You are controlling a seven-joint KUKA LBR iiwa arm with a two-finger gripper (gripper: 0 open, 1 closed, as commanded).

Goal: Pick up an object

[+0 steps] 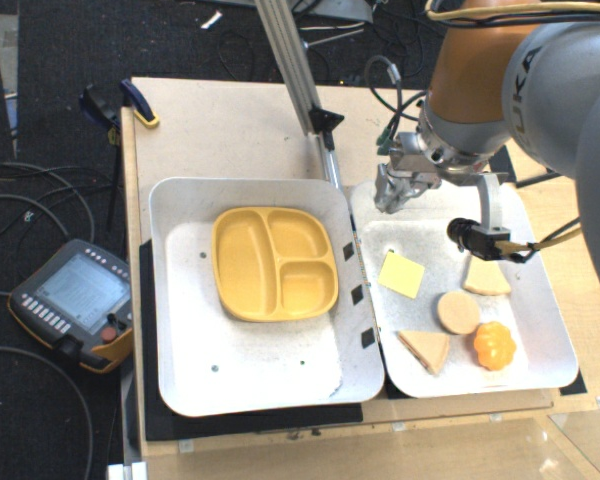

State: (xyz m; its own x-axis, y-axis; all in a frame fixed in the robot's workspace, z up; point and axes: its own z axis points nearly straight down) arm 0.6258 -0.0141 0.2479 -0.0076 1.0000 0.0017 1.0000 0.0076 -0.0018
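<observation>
Yellow square block (pixel 402 275), the nearest candidate, lay in the right bin (pixel 540 298) at six o'clock from the gripper (pixel 392 200), which hovered above the bin's far edge; grip state unreadable. Descending squarely over the block's flat sides would probably help.

Yellow compartment tray (pixel 275 264): smooth plastic, slight sheen. Two shallow white bins (pixel 180 368): matt, faintly speckled plastic. Pale wooden table (pixel 220 133): matt, plywood-like. Arm's orange band (pixel 470 63): glossy. Grey metal tool (pixel 392 196): dull finish. Small orange knobbly piece (pixel 494 345): shiny plastic.
</observation>
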